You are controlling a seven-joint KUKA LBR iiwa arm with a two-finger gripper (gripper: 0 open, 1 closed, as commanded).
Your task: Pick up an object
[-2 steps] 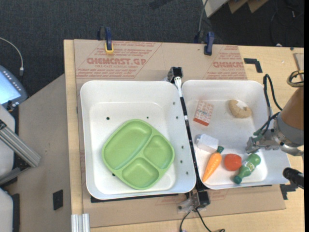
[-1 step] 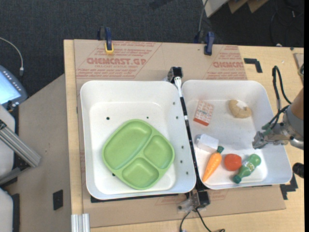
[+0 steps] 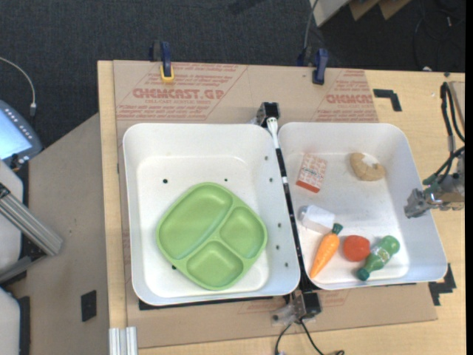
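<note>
Down at the right edge of the frame, the claw [image 3: 420, 203] hung over the right bin's [image 3: 414, 154] rim; whether it gaped or pinched could not be told. Lower in that bin lay a carrot [image 3: 325, 251], a tomato [image 3: 355, 247] and a green bottle [image 3: 378, 257]. The left bin [image 3: 140, 198] held a green divided plate [image 3: 212, 234].

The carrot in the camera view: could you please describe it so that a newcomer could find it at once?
Look in the right-hand white bin, along its near edge, where a few small items lie in a row. The carrot is the leftmost of them, just left of the red tomato, with a white box above it. It alone is long, tapered and orange, with a green tip.
</note>
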